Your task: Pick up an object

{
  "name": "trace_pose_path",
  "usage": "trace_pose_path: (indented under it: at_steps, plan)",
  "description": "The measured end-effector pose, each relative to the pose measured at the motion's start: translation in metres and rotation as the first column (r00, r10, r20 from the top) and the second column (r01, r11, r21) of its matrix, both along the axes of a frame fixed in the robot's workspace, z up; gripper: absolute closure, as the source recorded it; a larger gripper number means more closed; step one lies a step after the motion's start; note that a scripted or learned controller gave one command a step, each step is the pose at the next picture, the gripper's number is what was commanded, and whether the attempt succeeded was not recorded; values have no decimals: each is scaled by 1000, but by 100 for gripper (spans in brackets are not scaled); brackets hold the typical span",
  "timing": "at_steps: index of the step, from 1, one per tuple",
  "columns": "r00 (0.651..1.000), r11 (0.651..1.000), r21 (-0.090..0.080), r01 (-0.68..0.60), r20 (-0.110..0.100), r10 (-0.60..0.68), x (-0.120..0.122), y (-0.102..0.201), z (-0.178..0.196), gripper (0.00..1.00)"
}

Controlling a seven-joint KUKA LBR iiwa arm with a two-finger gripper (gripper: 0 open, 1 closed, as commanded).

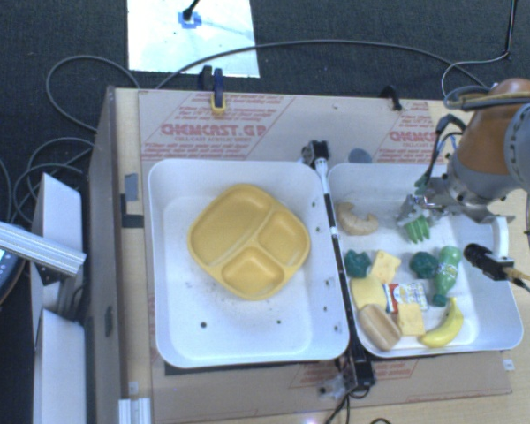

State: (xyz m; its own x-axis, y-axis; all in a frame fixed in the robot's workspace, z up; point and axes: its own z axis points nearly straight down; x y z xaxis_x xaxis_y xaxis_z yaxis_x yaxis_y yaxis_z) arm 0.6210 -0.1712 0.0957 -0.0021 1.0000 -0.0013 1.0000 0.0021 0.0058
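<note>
Fingers (417, 208) just above green ridged object (417, 230).

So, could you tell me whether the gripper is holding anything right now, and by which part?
It cannot be told. The gripper sits right above a small green item in the right bin, but whether it grips it is unclear.

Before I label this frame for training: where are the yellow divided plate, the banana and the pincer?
yellow divided plate (249, 239): camera view, middle ridge between its compartments.
banana (445, 327): camera view, middle of its curved body.
pincer (418, 208): camera view, midway between its fingertips, just above a bright green item.
</note>
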Motion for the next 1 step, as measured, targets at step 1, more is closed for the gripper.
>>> trace_pose_path:
  at_steps: [1]
  plan:
    - [1000, 1000, 2, -2, -1, 2, -27, 82, 110, 100]
